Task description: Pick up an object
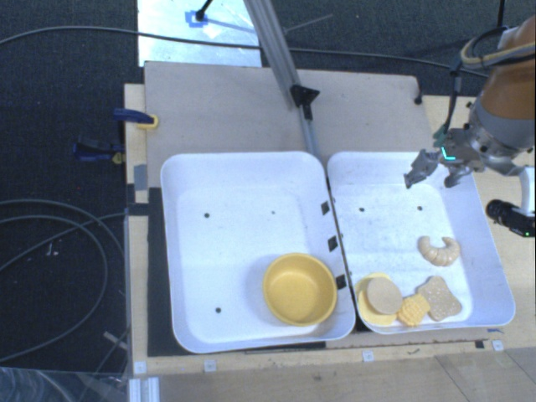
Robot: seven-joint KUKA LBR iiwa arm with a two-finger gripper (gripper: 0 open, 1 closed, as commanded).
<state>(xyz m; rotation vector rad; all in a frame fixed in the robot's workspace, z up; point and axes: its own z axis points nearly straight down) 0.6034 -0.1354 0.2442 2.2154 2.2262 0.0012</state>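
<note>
Hovering over the right-hand white bin's (381, 216) far right corner, the two-finger gripper (437, 170) hangs with fingers spread and nothing between them, while the pale curved croissant-shaped toy (440, 249) lies nearer the camera, long axis crosswise

Yellow bowl (300, 288), white bins (243, 174), tan croissant (440, 249), beige bread slice (439, 298), yellow waffle (411, 311).
</note>
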